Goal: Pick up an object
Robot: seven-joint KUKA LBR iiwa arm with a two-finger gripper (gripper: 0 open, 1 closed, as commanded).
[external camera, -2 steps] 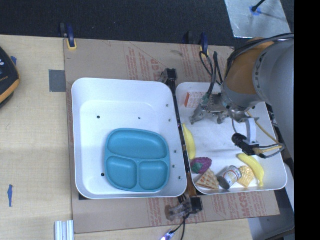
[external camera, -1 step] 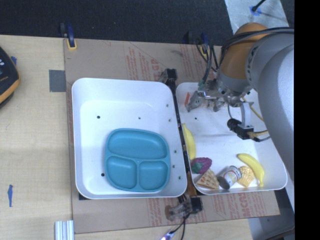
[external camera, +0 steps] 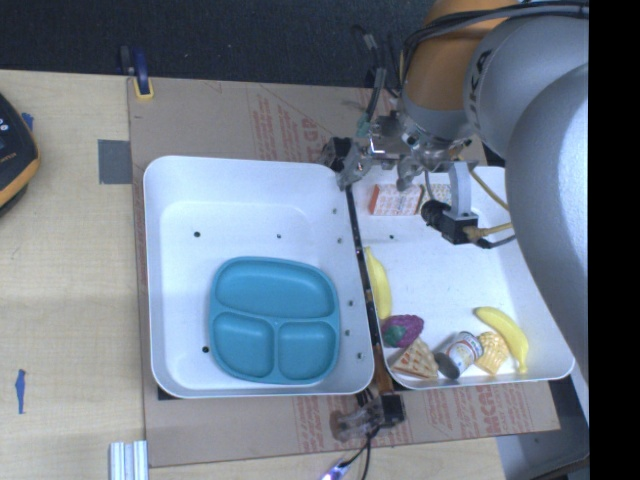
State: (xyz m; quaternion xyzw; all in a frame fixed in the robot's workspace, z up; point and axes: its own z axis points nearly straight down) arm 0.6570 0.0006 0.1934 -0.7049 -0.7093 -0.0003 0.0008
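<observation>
You've got the grey arm with its orange band (external camera: 455, 28) reaching in from the right, its two-finger gripper (external camera: 378, 176) over the far end of the right shallow white bin (external camera: 540, 298), jaws spread wide with nothing between them; the left shallow white bin (external camera: 180, 218) holds a blue three-compartment plastic tray (external camera: 273, 318). Nearest object is a small flat pink-and-white packet (external camera: 392, 200) just beside the fingertips, long axis left-right. Near end: two yellow bananas (external camera: 378, 283) (external camera: 505, 333), a purple lump (external camera: 402, 328), a silver can (external camera: 460, 353).
</observation>
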